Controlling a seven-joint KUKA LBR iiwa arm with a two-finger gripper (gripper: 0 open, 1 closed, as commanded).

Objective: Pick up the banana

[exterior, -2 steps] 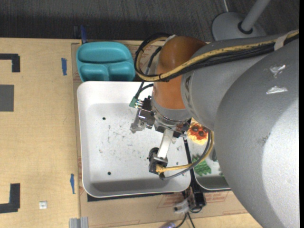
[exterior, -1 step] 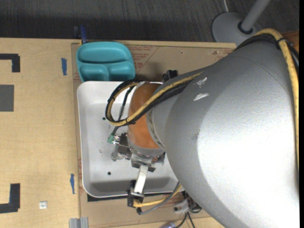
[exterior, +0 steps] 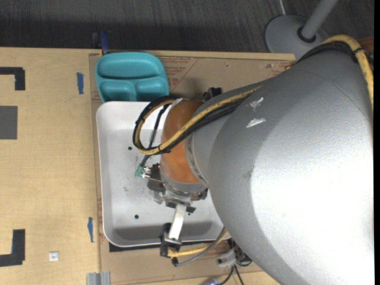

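My grey arm fills the right of the camera view and reaches down over the white bin (exterior: 114,159). Its orange band (exterior: 178,150) sits above the middle of the bin. Below the band, the gripper (exterior: 172,196) points down at the bin floor near the front wall, seen from above, with its body covering what is under it. The arm hides the whole right part of the bin. The bare white floor to the left of the gripper carries a few small dark specks.
A teal moulded tray (exterior: 130,76) lies against the bin's far edge. The bin rests on a brown cardboard bench (exterior: 47,159) with black and blue tape marks at the left. A grey stand base (exterior: 291,31) is on the floor behind.
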